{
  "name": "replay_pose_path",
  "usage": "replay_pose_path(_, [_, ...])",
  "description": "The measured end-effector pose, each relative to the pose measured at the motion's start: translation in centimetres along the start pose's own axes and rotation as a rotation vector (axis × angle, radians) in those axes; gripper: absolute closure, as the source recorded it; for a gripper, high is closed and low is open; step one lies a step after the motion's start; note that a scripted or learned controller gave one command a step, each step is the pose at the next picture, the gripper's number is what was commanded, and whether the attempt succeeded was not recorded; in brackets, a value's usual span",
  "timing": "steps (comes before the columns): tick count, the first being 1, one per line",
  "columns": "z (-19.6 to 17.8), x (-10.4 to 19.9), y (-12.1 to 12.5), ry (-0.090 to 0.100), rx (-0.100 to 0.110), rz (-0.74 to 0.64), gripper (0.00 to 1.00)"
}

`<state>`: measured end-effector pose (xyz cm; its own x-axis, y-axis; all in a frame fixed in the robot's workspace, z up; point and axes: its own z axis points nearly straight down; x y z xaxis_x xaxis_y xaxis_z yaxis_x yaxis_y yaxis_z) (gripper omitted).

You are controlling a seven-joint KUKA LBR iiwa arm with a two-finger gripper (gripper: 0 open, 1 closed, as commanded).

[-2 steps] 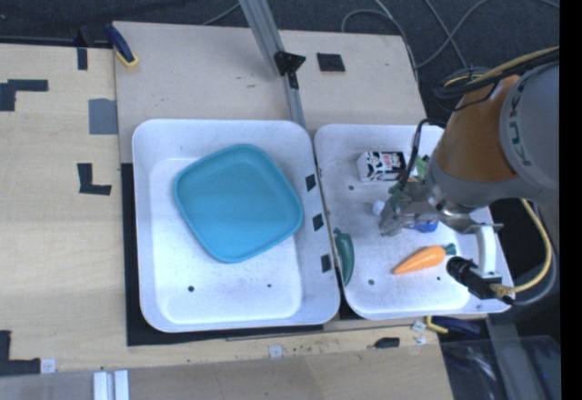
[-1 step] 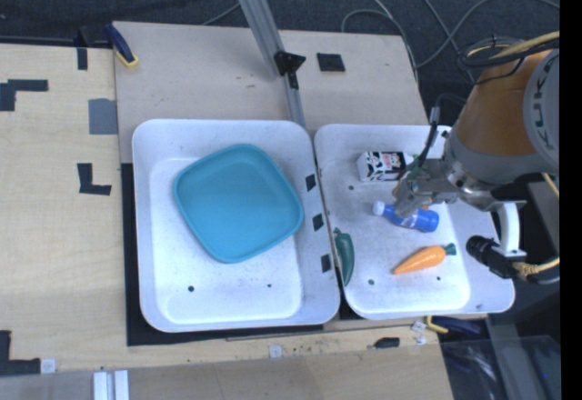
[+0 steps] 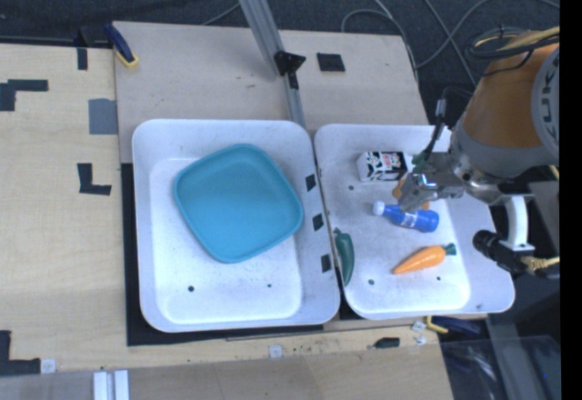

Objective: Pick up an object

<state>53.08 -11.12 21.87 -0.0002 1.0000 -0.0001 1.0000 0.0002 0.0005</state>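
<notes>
My fingers [image 3: 416, 194] hang over the right bin [image 3: 482, 298], just above the blue bottle [image 3: 409, 217]; whether they are wide or narrow I cannot tell. That bin also holds a carton [image 3: 382, 165], a carrot [image 3: 423, 259] and a green pepper [image 3: 345, 255] at its left wall. The left bin [image 3: 155, 298] holds a blue plate [image 3: 238, 202].

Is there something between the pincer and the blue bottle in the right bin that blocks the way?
Nothing visible does. The pincer hangs right above the blue bottle. The cow-print carton lies beside it to the left, and the toy carrot lies lower in the right bin, both apart from the bottle.
</notes>
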Motion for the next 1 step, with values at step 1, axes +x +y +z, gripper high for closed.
replay_pose_path(1, [-1.08, 4.89, 0.51, 0.001, 0.001, -0.004, 1.0])
